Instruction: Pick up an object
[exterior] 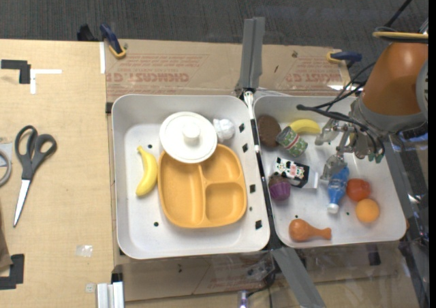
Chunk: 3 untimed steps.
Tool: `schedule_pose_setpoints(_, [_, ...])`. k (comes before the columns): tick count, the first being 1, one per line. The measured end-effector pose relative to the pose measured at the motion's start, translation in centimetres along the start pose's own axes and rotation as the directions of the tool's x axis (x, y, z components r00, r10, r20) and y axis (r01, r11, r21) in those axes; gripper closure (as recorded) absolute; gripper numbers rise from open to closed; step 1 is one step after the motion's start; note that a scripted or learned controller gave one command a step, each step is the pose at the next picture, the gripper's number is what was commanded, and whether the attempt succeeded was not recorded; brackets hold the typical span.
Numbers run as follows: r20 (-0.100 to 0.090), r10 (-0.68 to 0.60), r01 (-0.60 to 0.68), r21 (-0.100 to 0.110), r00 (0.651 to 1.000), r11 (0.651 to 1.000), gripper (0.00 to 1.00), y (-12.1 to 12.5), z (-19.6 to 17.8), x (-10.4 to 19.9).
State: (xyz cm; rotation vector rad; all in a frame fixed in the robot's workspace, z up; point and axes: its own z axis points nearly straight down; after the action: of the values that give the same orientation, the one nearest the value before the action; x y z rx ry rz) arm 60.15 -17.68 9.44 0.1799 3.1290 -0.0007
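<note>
Claw (pixel 338 161) is being positioned directly above the blue bottle (pixel 336 188) in the right bin (pixel 392 232); finger state cannot be told. Descent should be kept centred, avoiding the red ball (pixel 358 189) just right.

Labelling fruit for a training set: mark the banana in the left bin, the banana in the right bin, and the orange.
Left-bin banana (pixel 145 172): camera view, middle of its curved body.
Right-bin banana (pixel 304 126): camera view, middle of its body.
Orange (pixel 367 211): camera view, centre of its rind.

Two bananas (pixel 146 171), perhaps nine other objects
</note>
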Motion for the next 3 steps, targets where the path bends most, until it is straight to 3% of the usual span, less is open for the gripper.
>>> schedule_pose_setpoints(1, [-0.005, 0.003, -0.003, 0.000, 1.000, 1.000, 0.00, -4.0, 0.1, 6.8])
schedule_pose_setpoints(2, [-0.005, -0.003, 0.003, 0.000, 1.000, 1.000, 0.00, -5.5, 0.1, 9.4])
schedule_pose_setpoints(3, [0.011, 0.042, -0.042, 0.001, 0.999, 0.999, 0.00, -5.6, -0.2, 11.1])
